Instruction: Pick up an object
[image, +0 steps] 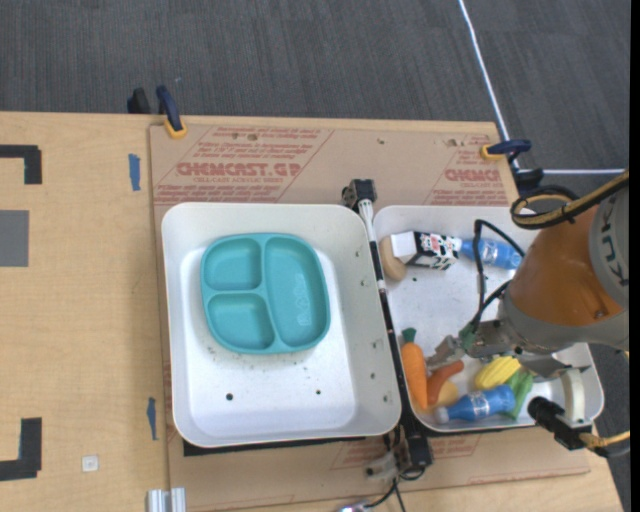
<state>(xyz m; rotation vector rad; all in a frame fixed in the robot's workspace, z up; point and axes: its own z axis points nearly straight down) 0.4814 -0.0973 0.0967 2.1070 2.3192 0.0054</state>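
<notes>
Reaching into the right bin, my gripper hangs low over the toys at the bin's 6 o'clock end; whether it is spread or closed I cannot tell, and nothing visibly sits in its grasp. Just at its 7 o'clock lies the carrot, orange with a green top, lengthwise along the bin's left wall. At 4 o'clock, touching one another, lie the corn and a blue bottle. Judged best: take the carrot, since it lies nearest; descend straight, straddle its narrow width, and keep clear of the wall, where a fingertip could catch. The clustered corn and bottle look likely to shift together if nudged.

Farther off, toward 12 o'clock, rest a small carton and a second bottle, well apart from the cluster. At 9 o'clock the left bin bears a teal plate with three compartments. Both bins sit on a printed cardboard sheet clamped over a tan bench; dark carpet lies beyond.
</notes>
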